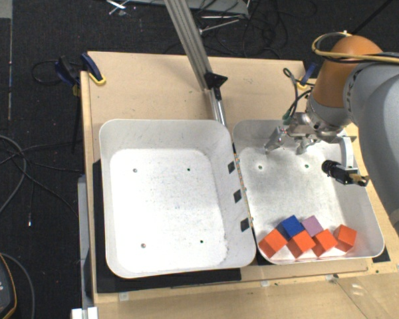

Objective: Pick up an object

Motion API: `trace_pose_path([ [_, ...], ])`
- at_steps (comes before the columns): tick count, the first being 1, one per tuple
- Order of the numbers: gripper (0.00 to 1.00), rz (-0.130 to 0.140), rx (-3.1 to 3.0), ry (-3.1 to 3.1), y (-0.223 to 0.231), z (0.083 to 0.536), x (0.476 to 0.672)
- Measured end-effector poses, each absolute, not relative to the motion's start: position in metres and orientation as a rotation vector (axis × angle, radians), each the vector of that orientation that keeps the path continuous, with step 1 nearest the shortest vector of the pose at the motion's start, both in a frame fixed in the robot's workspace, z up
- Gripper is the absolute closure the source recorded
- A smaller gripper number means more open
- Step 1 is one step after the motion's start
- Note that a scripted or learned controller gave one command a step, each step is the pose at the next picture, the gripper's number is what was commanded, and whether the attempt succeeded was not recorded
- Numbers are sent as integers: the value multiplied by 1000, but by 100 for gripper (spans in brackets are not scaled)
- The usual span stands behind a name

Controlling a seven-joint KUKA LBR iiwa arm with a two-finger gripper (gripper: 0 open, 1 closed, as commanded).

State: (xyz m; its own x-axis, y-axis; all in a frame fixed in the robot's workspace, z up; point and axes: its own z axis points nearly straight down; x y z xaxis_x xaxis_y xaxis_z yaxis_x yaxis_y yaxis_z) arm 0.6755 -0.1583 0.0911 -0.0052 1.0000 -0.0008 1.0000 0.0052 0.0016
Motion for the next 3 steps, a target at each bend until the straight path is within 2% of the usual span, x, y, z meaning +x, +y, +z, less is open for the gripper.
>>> trace_pose_path([
  [1, 0, -2, 2218, 2228, -123, 95, 643],
  [2, 100, 2, 2214, 2225, -125, 106, 645],
  [3, 0, 1, 2214, 2226, -125, 106, 645],
])
